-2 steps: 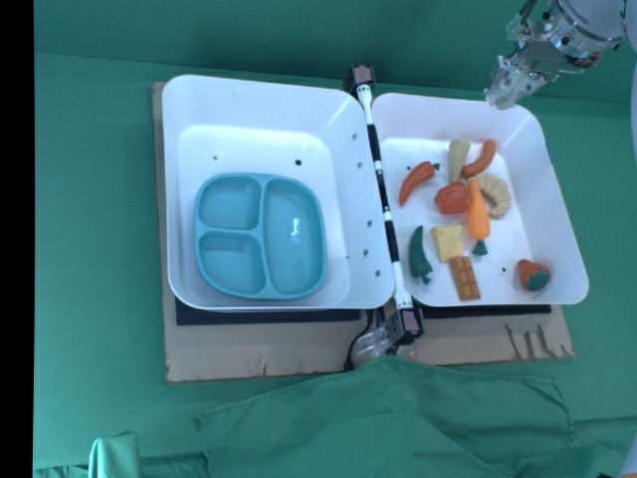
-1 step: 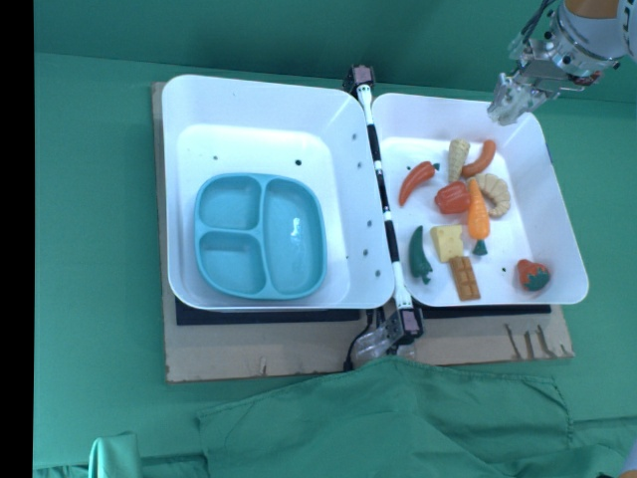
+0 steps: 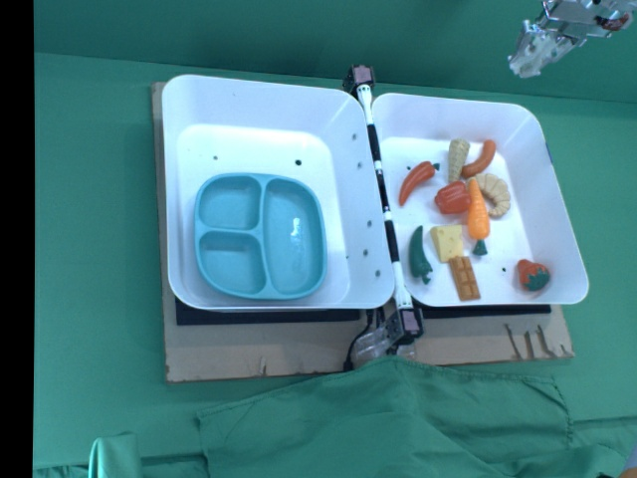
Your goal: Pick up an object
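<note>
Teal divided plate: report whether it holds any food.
Empty. The teal divided plate lies flat in the left bin, all three compartments bare; the toy foods lie in the right bin.

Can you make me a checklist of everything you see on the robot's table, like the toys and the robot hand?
Surface: green cloth bench, cardboard sheet under two white bins.
Job's things: right bin holds toy food: red chili, green pepper, carrot, cheese, sausage, strawberry.
Clutter: left bin holds a teal divided plate.
Grippers: gripper hovers above the right bin's far corner, holding nothing visible.
Cables: nothing seen.
Surroundings: crumpled green cloth at the near edge.
</note>
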Robot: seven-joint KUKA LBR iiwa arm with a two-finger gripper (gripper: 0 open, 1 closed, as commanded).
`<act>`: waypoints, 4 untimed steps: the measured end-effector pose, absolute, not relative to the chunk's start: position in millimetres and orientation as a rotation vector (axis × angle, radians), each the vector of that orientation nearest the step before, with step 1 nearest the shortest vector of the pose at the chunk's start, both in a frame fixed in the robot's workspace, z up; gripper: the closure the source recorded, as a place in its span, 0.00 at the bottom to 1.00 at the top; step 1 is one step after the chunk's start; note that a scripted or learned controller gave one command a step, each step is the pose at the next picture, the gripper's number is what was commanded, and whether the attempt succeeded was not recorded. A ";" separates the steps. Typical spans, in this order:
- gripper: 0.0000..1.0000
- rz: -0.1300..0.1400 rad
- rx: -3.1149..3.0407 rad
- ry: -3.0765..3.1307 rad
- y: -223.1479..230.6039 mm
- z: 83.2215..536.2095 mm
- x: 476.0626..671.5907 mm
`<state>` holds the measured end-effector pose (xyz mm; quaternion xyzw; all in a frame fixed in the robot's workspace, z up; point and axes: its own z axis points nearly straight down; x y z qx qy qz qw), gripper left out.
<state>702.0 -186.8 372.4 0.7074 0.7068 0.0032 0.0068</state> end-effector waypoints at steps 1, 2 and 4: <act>1.00 0.010 2.213 2.211 -173.9 435.7 700.3; 1.00 0.014 2.209 2.206 -176.0 548.6 698.8; 1.00 0.004 2.216 2.222 -110.3 633.5 698.4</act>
